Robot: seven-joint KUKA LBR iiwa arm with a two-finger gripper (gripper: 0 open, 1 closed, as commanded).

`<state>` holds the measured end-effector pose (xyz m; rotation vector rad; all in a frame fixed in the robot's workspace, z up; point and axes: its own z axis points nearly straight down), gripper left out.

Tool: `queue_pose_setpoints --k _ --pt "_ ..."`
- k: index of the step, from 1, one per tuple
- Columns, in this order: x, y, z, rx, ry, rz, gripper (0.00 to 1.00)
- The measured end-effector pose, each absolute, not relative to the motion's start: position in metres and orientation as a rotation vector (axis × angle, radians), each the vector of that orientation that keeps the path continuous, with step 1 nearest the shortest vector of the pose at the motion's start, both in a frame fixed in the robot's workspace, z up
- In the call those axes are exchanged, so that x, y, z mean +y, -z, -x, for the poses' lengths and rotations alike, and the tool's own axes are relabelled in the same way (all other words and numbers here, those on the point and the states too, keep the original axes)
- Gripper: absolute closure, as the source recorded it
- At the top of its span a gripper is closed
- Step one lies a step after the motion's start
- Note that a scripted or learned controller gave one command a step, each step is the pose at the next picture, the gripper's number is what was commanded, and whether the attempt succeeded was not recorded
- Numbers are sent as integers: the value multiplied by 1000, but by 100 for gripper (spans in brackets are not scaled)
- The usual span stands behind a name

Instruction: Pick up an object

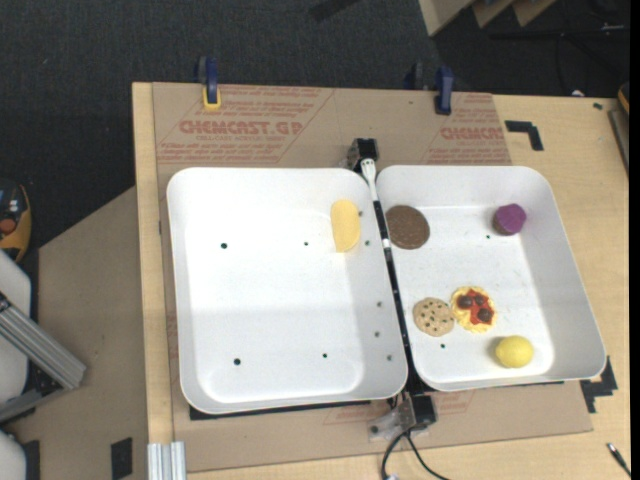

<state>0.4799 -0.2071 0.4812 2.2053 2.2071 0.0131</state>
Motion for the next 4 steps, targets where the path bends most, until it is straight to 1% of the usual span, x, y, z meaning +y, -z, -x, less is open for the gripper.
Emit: queue_pose_setpoints --k 1,2,3,4 --pt "-150 -403 -479 2233 3 -2220 100" --pt "-177 -544 -479 2208 -12 -2209 100" --pt "-80 -339 -481 2240 13 -2224 100" --pt "-109 -351 -479 2217 -1 -2222 100"
